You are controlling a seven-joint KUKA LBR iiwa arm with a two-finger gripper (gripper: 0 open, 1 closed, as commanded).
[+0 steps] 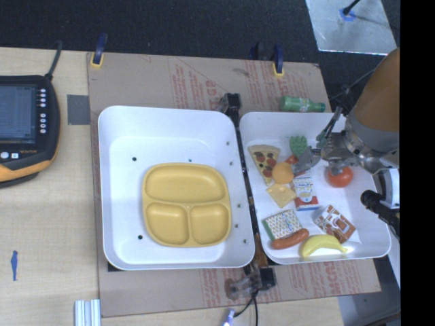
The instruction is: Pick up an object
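Toy food filled the right bin (380,250), and any piece would have served the task; none was off the floor of that bin. The gripper (307,160) hung low over the bin's upper middle, its tip just above the orange round piece (283,173) and just right of the pizza slice (264,157). Whether its fingers were spread or pressed together I could not tell from the slanted overhead angle. Nothing showed between them.

Step in hand, as I judged it: the approach, with no grasp made. The next move would call for a descent onto one piece, probably the orange round piece, with the fingers straddling it and clear of its close neighbours.

Count, right bin: one pizza slice, one orange round piece, one cheese wedge (280,195), one tomato (339,176), one green leafy piece (298,144), one small carton (305,191), one checkered packet (281,223), one sausage (291,239), one banana (322,247), one brown-and-white packet (335,224). One yellow divided tray (185,204) lay in the left bin (115,182). One green bottle (301,104) lay outside, behind the right bin.
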